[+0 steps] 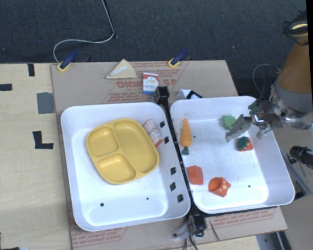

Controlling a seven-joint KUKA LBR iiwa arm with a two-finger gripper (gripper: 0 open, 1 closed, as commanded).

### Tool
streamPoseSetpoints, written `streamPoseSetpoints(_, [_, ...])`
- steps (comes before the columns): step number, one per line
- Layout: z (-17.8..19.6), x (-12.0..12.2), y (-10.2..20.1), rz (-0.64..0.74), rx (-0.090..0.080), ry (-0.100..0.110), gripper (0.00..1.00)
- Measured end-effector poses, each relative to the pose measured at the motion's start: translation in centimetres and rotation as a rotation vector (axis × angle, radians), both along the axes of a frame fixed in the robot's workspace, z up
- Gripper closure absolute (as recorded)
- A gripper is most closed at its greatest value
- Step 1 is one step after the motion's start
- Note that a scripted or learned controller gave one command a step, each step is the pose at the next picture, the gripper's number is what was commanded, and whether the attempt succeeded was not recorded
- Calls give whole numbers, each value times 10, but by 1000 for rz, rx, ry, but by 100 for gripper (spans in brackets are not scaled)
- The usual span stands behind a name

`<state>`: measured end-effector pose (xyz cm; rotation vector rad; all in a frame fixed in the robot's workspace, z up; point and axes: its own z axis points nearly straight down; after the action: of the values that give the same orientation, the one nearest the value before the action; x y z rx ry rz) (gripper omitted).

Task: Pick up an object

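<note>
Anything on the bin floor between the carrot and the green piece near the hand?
No. In the camera view the right bin's floor is bare white between the carrot and the green piece. The hand hovers beside the green piece.

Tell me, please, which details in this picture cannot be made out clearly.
- Gripper, camera view: too blurred and small to show its state.
- Small red-and-green toy: too small to identify, and whether the gripper touches it is unclear.
- Small printed packet beside the yellow divided plastic plate: label too small to read.
- Grey arm: cut off by the right edge.
</note>
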<state>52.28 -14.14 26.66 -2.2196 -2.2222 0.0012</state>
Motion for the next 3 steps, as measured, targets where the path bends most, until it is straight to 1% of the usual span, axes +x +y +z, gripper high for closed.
streamPoseSetpoints(1, [-91, 42, -67, -1, 0, 3, 0])
streamPoseSetpoints(2, [-179, 45, -76, 0, -2, -5, 0])
streamPoseSetpoints(3, [-180, 135, -29, 2, -1, -7, 0])
